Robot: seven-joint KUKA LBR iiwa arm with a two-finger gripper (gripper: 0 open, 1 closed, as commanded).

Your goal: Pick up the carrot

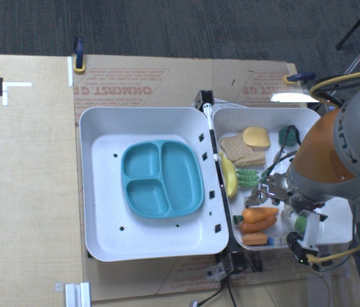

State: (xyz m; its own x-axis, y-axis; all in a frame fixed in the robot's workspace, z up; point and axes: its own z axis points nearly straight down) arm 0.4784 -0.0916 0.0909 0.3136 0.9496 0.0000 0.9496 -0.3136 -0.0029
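Note:
The carrot [259, 217], orange with a small green top at its left end, lies on its side near the front of the right bin [333, 226]. My gripper [263, 195] hangs low over that bin, right at the carrot's upper edge, and the grey arm with its orange band comes in from the right. Whether it touches the carrot is unclear from this angle.
The right bin also holds a short orange piece [254, 239] in front of the carrot, a banana [230, 176], a green pod [248, 178], a bread slice [238, 149], a yellow round piece [256, 137] and a dark green item [288, 134]. A blue three-part plate [162, 178] lies in the left bin [96, 190].

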